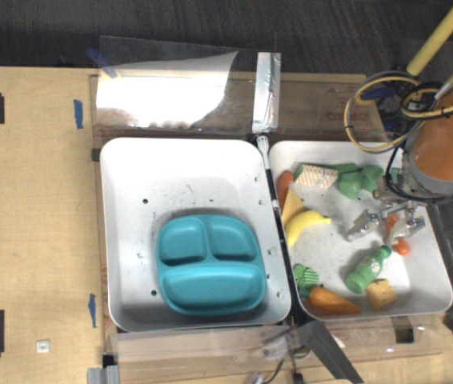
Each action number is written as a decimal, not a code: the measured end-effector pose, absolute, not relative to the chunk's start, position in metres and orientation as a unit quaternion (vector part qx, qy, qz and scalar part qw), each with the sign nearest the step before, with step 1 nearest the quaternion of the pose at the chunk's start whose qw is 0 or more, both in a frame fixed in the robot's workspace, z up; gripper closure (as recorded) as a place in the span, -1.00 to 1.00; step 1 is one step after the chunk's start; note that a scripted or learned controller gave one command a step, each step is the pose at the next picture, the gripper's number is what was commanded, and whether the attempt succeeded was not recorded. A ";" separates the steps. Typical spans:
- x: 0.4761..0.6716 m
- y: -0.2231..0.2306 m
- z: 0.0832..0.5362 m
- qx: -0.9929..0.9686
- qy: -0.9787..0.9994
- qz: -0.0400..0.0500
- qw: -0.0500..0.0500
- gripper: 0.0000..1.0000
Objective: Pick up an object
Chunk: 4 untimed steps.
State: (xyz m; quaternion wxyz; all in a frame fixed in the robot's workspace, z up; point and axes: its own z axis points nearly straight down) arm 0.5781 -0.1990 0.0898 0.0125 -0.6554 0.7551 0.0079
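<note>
The right bin [438,282] holds several toy foods: a yellow banana [302,224], a green bottle [366,269], an orange carrot [334,299], a tan cube [381,293], green pieces [358,181] and a beige box [316,177]. My gripper [385,221] hangs over the right middle of this bin, with its metal fingers [360,226] spread apart. A small orange-red piece [391,223] lies in the gap below them, and I cannot tell whether it is touched. The grey arm with its orange band [446,146] comes in from the right.
The left bin [130,174] holds a teal divided tray [209,264]. A red sausage [284,184] and a green ridged piece [306,277] lie along the right bin's left wall. Yellow cables [378,102] loop behind the right bin. A small orange bit [402,248] lies near the gripper.
</note>
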 end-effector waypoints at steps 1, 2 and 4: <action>0.627 -0.152 0.088 -0.678 0.735 -0.001 0.006 -1.00; 0.656 -0.200 0.244 -0.798 0.603 -0.003 0.004 -1.00; 0.601 -0.184 0.088 -0.815 0.580 -0.001 0.002 -1.00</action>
